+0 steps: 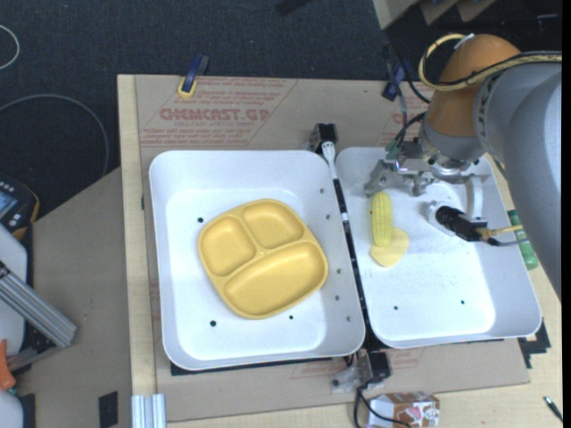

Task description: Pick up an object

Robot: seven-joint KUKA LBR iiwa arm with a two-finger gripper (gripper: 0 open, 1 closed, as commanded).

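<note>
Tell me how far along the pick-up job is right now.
Early stage. Done so far: the arm has reached into the right bin, and its gripper sits near the bin's far edge, just above the corn cob. In hand: nothing visible. The corn cob and the small yellow piece beside it lie on the bin floor, and the yellow divided plate rests in the left bin. Left: grasping and lifting something.
</note>
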